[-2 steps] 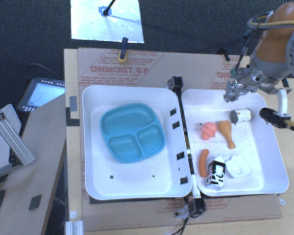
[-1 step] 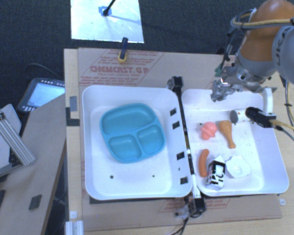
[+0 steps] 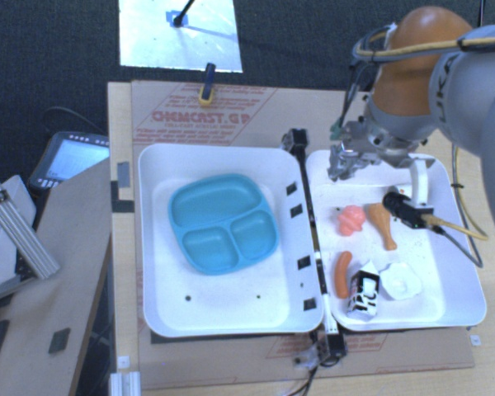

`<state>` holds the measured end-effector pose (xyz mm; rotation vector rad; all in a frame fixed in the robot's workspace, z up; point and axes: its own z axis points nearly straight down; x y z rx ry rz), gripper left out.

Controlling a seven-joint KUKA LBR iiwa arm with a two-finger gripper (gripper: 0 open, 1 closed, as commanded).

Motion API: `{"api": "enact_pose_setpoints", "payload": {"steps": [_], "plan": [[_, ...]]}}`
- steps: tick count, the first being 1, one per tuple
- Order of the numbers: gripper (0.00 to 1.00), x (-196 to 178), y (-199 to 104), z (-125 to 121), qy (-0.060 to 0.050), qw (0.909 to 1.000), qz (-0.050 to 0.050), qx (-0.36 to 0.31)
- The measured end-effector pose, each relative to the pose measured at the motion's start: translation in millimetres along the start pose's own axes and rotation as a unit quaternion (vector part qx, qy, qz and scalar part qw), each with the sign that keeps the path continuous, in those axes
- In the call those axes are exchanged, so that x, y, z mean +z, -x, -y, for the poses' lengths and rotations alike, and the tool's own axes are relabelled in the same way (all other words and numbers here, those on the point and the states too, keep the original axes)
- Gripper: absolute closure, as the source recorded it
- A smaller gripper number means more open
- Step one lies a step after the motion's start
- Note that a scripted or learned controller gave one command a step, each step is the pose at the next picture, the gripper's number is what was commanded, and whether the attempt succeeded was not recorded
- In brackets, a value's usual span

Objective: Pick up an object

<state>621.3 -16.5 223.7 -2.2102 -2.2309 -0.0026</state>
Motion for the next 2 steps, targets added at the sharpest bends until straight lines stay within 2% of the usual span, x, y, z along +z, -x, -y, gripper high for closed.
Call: {"api": "enact_pose_setpoints", "payload": {"steps": [2], "plan": [[1.0, -3, -108, 4, 0.001, 1.0, 0.0, 0.0]]}}
